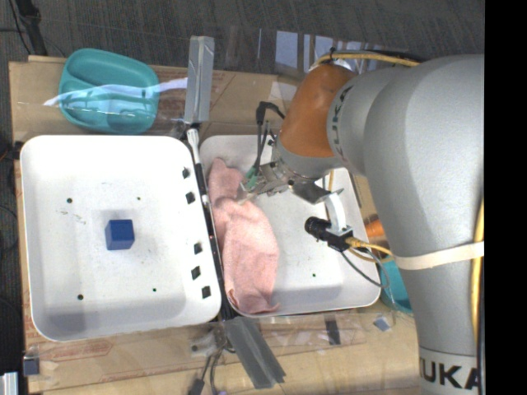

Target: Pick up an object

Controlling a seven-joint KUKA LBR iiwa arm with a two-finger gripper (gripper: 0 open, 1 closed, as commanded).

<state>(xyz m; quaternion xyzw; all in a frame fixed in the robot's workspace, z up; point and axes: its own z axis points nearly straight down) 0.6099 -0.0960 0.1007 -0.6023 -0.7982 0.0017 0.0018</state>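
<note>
A pink cloth (244, 241) lies crumpled along the left side of the right bin (317, 290), from its far edge to its near edge. My gripper (257, 182) is low over the upper part of the cloth, right at its top right edge. The arm's bulk hides the fingers. A small blue cube (120, 234) rests in the left bin (49, 179), left of its middle.
A teal plastic object (107, 89) with a clear bag sits on the bench behind the left bin. A divider with black clips (200, 229) runs between the bins. The big grey arm (412, 163) covers the right bin's right side.
</note>
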